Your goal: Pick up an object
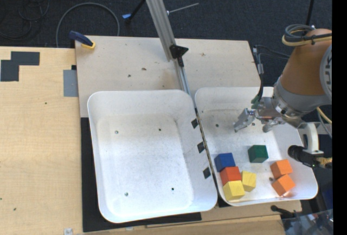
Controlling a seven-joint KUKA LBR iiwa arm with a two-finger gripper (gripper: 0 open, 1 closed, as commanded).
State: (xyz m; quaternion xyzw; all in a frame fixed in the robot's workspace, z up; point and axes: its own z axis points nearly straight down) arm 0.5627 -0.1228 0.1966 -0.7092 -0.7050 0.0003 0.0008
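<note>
The right bin [227, 101] holds several small blocks near its front. A blue block [224, 161], a red block [230, 174] and two yellow blocks [234, 190] [249, 180] cluster at the front left. A green cube [258, 153] lies mid bin, and two orange blocks [281, 167] [283, 185] lie at the front right. My gripper [256, 122] hangs above the bin's middle, behind the green cube, its two fingers spread apart and nothing between them.
The left bin [108, 104] sits beside the right one, with black clips along the shared edge. A slanted aluminium bar [161, 17] rises behind the bins. A blue and yellow clamp [81, 39] lies at the bench's far left corner.
</note>
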